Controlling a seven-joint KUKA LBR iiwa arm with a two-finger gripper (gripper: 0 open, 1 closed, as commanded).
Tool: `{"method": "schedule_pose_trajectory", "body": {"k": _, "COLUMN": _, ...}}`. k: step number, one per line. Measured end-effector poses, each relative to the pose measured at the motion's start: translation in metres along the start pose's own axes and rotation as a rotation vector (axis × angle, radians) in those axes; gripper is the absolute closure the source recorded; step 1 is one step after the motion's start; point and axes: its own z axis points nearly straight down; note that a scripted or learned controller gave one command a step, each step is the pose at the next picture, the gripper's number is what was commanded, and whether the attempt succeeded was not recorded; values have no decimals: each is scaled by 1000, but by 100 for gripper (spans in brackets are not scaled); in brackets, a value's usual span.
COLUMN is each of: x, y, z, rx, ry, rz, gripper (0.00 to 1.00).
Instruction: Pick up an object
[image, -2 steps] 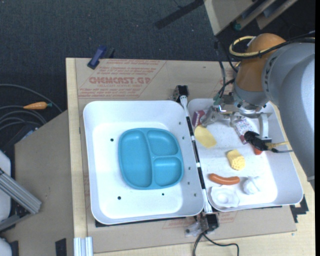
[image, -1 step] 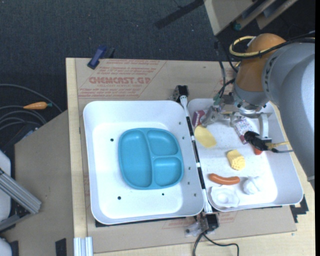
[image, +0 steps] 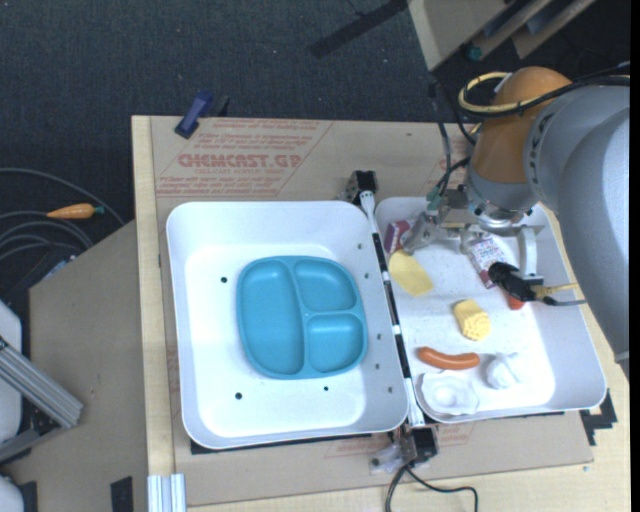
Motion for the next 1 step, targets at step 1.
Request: {"method": "schedule_pose_trajectory", "body": {"k": 1, "x": 0, "y": 0, "z": 0, "rx": 0, "ry": 0, "rz": 0, "gripper": 0}}
